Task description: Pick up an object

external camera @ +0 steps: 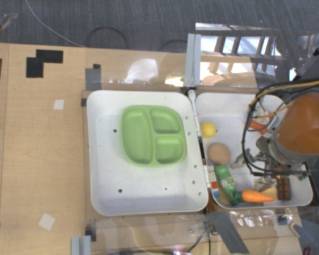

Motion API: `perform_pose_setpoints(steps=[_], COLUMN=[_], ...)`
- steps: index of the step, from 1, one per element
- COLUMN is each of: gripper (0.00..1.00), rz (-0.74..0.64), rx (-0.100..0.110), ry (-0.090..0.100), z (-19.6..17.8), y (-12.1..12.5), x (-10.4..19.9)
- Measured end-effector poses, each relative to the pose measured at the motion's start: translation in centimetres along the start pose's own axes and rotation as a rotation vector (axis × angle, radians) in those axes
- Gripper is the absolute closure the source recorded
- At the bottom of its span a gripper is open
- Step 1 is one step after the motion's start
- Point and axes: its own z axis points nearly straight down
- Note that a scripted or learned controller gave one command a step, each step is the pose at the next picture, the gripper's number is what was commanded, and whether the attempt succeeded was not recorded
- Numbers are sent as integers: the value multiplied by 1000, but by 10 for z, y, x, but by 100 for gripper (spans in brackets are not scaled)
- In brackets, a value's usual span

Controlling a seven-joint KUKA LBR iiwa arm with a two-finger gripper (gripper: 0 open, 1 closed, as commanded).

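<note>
**Reaching Into a Crowded Bin**

Hanging over the right bin (231,118), the arm (303,124) covers that bin's right half with its orange band and wrist cabling, and the gripper sits somewhere beneath that bulk, so whether it is wide, narrow or holding anything cannot be told. No target is named; candidates lie in the bin's left and near parts. A lemon (208,129) sits close to the left wall, a potato (219,154) just below it, a green bottle (225,180) slanting toward the near edge, a carrot (257,196) lying along the near wall, and a chocolate bar (283,188) beside the carrot, under the wrist.

Judged from this layout, the potato looks the easiest pick: it stands apart from the walls with bare floor to its right. A straight descent centred over it, fingers closing across its narrow width, would serve best. Bottle and carrot nearly touch and crowd the near wall, leaving little finger room. The left bin (103,195) holds a green tray (152,135) with open floor around it.
</note>
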Motion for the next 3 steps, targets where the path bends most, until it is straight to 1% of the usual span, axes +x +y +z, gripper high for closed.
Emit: perform_pose_setpoints(steps=[1, 2, 3], gripper=[0, 0, 0], rz=[-44, -260, -194], rx=[-4, -8, -8], ry=[9, 7, 6], z=[1, 6, 6], y=[-7, -109, -105], x=[-12, -82, -112])
